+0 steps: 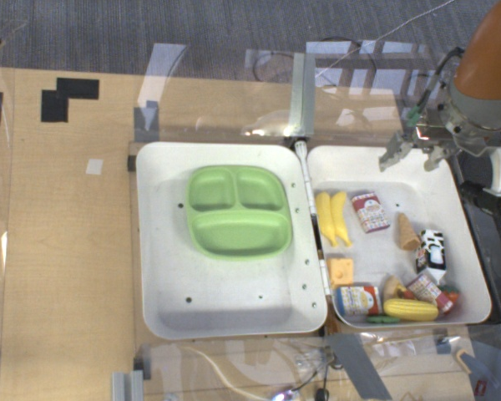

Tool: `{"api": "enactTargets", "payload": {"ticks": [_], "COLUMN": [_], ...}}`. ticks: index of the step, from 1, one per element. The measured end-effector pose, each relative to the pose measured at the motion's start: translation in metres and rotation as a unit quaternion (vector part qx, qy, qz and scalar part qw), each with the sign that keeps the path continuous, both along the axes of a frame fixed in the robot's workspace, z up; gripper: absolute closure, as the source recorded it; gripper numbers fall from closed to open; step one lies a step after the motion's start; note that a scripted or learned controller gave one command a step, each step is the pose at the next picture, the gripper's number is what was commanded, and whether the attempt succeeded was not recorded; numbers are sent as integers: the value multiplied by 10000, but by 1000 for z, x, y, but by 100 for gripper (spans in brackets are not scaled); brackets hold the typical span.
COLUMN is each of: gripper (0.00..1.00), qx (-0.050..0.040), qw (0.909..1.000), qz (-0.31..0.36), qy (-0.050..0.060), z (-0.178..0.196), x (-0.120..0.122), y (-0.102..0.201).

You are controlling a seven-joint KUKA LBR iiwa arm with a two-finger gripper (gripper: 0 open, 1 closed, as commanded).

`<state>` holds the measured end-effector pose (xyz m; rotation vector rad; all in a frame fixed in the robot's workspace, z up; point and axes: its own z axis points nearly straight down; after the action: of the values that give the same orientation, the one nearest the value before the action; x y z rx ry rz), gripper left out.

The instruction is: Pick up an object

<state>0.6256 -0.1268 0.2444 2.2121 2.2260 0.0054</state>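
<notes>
Nearest the camera, along the lower edge of the right-hand shallow white bin (481, 307), lies a crowded pile: a yellow plastic corn cob (410, 310) lying flat, a small red-and-white labelled tin (358, 299) just to its left, a red-and-white packet (424, 289) leaning over it, and some further small pieces at the corner too jumbled to name. Just above these sit a flat orange cheese-like square (341, 271) and an upright black-and-white cow-patterned carton (432, 251). Further back come a tan cone-shaped piece (408, 231), a pair of yellow toy bananas (333, 218) lying lengthwise near the bin's left wall, and a small red-and-white box (369, 211) beside them. In the left-hand shallow white bin (163, 249) a green plastic divided plate (237, 210) rests alone near the middle.

Farthest back, over the right bin's upper right corner, hangs the two-finger gripper (413, 152), its fingers (391, 155) spread apart with nothing between them. The grey arm with its orange band (493, 40) rises behind it toward the right.

As I judge it, the task is barely begun: nothing is lifted, and every object lies in a bin. No target is marked out; the red-and-white box and the tan cone are the nearest candidates, both toward the camera from the claw and well apart from it, with bare bin floor between. The approach, the descent, the closing and the lift all remain to be done.
</notes>
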Motion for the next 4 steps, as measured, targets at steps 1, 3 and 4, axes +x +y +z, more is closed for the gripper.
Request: {"api": "enactTargets", "payload": {"ticks": [1,3,4], "gripper": [100,0,0], "qx": [3,-5,-17], "qw": [10000,9934,9923], "qz": [27,1151,1238], "qy": [-32,1,-50], "z": [12,-97,-154], "x": [2,-12,-34], "y": [2,-5,-4]}}
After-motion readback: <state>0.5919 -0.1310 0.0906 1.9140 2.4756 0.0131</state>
